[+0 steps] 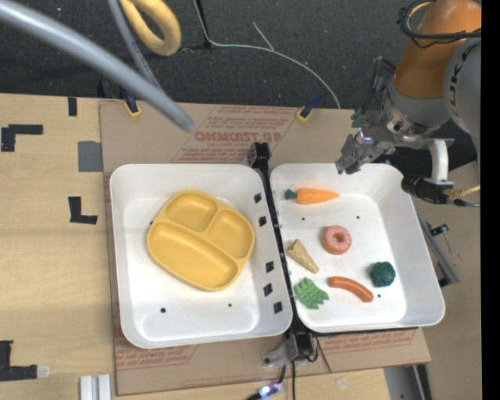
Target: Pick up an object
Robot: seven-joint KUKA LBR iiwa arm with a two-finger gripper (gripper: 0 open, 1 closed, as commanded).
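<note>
In the right bin (406, 205) lie several toy foods: a carrot (314, 196) at the back left, a pink donut (337, 240) in the middle, a tan wedge (302, 255), a green leafy piece (311, 294), a red sausage (351, 288) and a dark green round piece (383, 273). My gripper (351, 156) hangs over the back edge of this bin, right of and behind the carrot, with nothing between its fingers that I can see. The wrist blocks the fingertips.
The left bin (133, 234) bears a yellow divided plate (201, 238). A black divider clip row (270, 234) runs between the bins. Grey tubing (94, 55) and a yellow loop (156, 23) cross the upper left. Cardboard (234, 133) lies under both bins.
</note>
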